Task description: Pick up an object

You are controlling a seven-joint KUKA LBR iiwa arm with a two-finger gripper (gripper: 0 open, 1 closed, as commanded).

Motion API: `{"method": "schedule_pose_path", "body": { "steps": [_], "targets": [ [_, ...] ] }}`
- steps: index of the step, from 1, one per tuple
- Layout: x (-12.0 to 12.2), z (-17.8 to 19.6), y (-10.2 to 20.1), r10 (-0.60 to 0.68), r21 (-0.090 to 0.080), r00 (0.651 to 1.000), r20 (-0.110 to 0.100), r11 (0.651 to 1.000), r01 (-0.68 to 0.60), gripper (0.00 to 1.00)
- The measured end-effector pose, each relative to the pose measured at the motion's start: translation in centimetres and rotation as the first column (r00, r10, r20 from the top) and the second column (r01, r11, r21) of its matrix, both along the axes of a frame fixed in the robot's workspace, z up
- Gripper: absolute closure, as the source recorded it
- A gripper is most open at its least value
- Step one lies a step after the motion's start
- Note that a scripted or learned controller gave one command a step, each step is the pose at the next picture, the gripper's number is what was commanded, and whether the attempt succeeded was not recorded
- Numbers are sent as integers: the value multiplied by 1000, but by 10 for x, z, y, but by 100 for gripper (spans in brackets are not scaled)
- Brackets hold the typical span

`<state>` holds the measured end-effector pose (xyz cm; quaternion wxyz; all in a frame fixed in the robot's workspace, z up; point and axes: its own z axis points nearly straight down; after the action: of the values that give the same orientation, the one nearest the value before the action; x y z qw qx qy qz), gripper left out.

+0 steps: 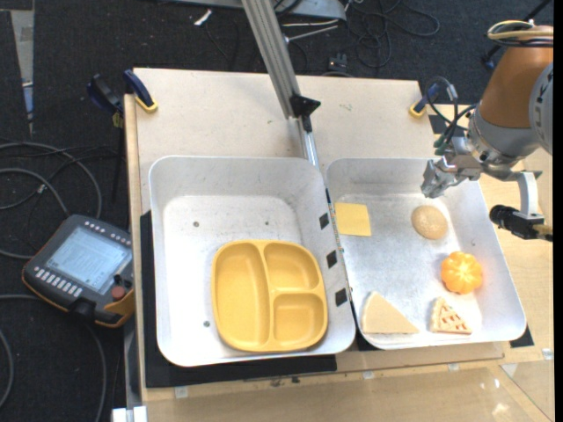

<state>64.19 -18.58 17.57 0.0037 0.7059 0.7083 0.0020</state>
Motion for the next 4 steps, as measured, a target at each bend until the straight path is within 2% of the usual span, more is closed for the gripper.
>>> {"method": "schedule_pose_path", "body": {
  "steps": [1,2,3,4],
  "targets": [
    [-3,49,8,1,0,1000,0,1000,-1,100],
    [-1,75,8,0,1,1000,-3,1000,0,100],
    [-12,80,55,4,4,1000,-8,1000,-4,100],
    [-12,84,106,5,4,1000,-8,1000,-5,100]
  ]
}}
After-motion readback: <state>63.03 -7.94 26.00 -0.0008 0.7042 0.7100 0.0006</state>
